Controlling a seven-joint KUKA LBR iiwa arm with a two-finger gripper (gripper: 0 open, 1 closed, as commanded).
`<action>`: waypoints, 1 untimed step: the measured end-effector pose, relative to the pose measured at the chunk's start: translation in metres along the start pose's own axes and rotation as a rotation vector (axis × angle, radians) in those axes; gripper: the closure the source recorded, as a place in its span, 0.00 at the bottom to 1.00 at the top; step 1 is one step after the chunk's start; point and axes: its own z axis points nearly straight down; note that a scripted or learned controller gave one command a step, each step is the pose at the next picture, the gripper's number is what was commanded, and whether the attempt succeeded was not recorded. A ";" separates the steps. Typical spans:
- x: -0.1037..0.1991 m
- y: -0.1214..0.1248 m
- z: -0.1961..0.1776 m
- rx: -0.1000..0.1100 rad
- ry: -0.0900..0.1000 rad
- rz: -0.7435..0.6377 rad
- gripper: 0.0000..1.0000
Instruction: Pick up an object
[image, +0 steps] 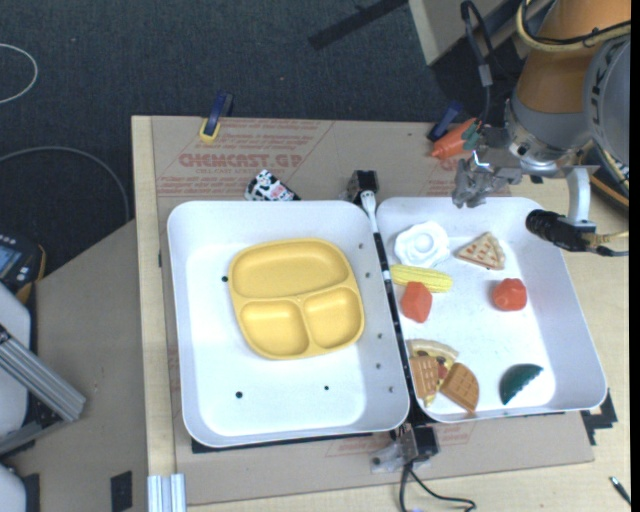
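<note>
— One pincer (470, 192), mine, hangs over the far edge of the right bin (585, 345), near its far left corner. Nothing sits between its tips, and from this slant I cannot tell how far apart they stand.

— Why park there and not over the food?

— I'd judge it a waiting height: above the rim, clear of everything, so a drop onto any piece stays possible.

— What lies nearest?

— The white fried egg (421, 242), just inside the far left corner, and the pizza slice (483, 251) beside it toward the middle. The egg looks flat and domed, so I doubt my tips would find much purchase on it.

— And further out?

— The corn cob (421, 277) lies along the left wall, touching the red pepper (416, 301) below it. A tomato (509, 294) stands alone near the bin's middle, well apart from its neighbours, which makes it the easiest target in my view: room for a tip on either side.

— The near edge?

— A waffle (461, 387) overlapping another flat toy at the near left corner, and a dark green leafy piece (520, 380) toward the near right. Those two crowded pieces would likely shift together.

— The other bin?

— The left bin (190, 330) carries a yellow divided plate (296, 297) in its middle, compartments upward; too broad for me, I'd guess.

— So nothing is lifted?

— Not yet. All pieces rest on the floor of the right bin.
</note>
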 end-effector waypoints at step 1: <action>0.001 0.003 0.019 0.007 0.002 0.000 1.00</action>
